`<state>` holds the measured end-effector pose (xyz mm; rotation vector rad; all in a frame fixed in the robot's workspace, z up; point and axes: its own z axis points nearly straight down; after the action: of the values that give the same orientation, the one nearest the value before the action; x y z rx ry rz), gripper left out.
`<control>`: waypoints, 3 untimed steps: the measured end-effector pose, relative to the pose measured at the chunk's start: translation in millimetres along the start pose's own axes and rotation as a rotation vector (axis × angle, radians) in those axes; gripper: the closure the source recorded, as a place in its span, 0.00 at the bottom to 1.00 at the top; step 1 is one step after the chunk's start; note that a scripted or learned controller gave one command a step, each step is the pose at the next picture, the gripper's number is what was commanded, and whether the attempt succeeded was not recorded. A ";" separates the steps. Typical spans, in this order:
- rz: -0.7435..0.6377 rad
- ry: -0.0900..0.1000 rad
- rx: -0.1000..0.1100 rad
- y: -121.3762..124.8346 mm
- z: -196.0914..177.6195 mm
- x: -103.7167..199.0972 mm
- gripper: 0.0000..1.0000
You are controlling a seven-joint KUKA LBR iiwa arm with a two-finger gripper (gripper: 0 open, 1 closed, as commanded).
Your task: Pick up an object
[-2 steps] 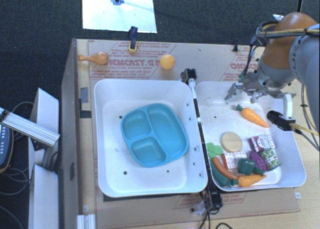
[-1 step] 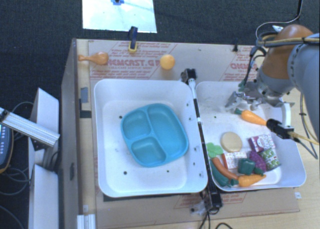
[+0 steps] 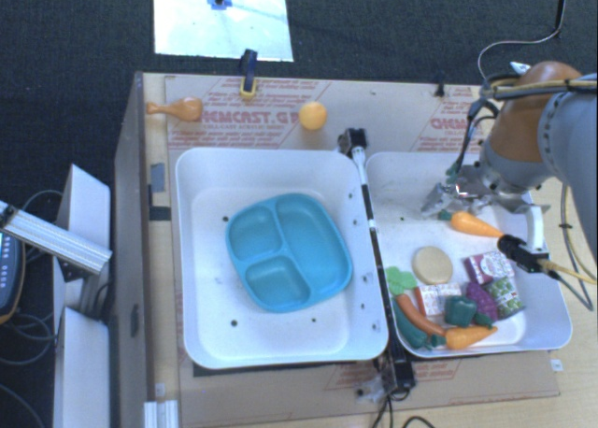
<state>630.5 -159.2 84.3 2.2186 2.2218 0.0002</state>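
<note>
A dark carpeted floor surrounds the cardboard-topped bench (image 3: 280,108) where I run the arm from afar. Two shallow white plastic bins sit side by side on it. The left bin (image 3: 206,323) holds a smooth blue plate (image 3: 288,250) with three compartments. The right bin (image 3: 547,323) holds the toys. An orange carrot (image 3: 475,224), tapered and glossy, lies just below the gripper (image 3: 458,194). Further down from the carrot rest a round tan disc (image 3: 433,264), small printed boxes (image 3: 497,284) and a heap of green and orange plastic food (image 3: 439,319). The grey arm (image 3: 537,136) reaches into the far end of the right bin. The gripper is low beside the carrot, and nothing shows between its parts; I cannot tell whether it is apart or together. By my reading, the pick is not yet made: the grasp and the lift remain.
</note>
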 end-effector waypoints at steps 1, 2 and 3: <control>-0.001 0.000 -0.003 1.1 -11.1 -0.1 1.00; 0.001 -0.001 -0.001 -42.9 -54.5 -38.6 1.00; 0.000 0.000 -0.001 -42.8 -54.2 -37.8 0.00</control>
<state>587.6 -197.1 138.4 2.2188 2.2211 0.0018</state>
